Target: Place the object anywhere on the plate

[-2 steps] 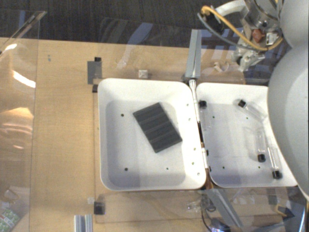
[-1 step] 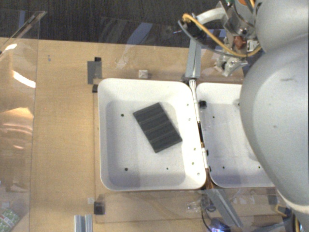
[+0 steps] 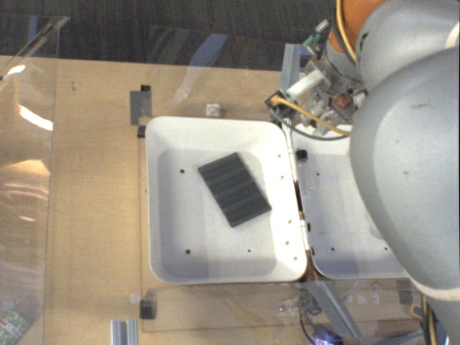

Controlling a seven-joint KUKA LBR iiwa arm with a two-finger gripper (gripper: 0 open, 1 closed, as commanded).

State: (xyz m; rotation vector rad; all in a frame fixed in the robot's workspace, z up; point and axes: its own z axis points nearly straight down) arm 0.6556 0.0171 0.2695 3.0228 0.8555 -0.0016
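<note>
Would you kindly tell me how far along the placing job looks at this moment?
Done: nothing visible yet; the dark ribbed slab, probably the plate, lies bare in the left bin. In hand: the gripper hangs over the far rim where the bins meet; whether it carries anything is hidden. Left: setting the object on the slab.

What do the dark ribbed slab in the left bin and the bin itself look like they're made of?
Dark slab: probably moulded plastic or rubber. It is matte charcoal grey with parallel ridges and no glints, but the view cannot tell which.
Left bin: likely moulded plastic. It is plain white and smooth, with rounded corners, a rolled rim and a soft, even sheen.
</note>
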